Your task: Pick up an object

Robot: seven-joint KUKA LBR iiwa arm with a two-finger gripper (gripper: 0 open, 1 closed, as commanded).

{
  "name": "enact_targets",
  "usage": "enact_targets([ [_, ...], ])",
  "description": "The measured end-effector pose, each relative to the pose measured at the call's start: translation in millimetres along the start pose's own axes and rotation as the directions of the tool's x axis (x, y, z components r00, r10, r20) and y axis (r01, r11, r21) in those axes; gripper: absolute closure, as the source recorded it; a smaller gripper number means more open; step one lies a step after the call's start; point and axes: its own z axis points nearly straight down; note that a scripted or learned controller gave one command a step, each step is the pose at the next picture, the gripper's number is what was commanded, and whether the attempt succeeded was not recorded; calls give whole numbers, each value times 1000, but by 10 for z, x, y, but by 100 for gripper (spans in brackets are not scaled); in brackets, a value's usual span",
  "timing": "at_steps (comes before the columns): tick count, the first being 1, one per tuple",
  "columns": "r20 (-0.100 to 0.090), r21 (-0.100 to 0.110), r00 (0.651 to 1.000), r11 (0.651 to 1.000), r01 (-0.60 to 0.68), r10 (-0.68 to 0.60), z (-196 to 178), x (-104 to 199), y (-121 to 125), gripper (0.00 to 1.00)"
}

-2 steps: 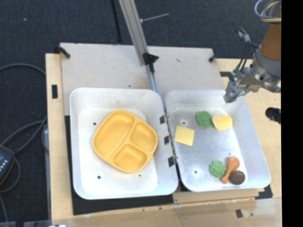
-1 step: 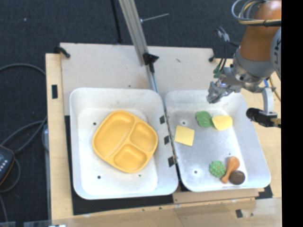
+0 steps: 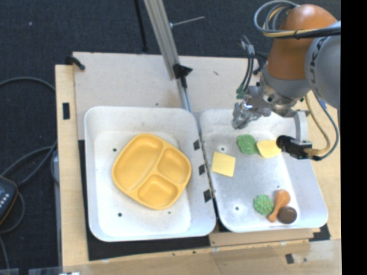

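Gripper (image 3: 243, 118), finger state indiscernible, is being held above the right bin's (image 3: 229, 213) far edge; five toy foods are being kept inside, its near-left corner open.

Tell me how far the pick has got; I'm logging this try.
Done: the gripper is over the right bin, near its back edge. In hand: nothing visible between the fingers. Left: all of the grasp and lift; the green piece, yellow square and drumstick lie on the bin floor.

Glossy yellow plastic tray (image 3: 151, 171)
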Motion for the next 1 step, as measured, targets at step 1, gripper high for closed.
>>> enact_targets([
  [1, 0, -1, 1000, 1000, 0, 0, -43, 421, -83, 100],
])
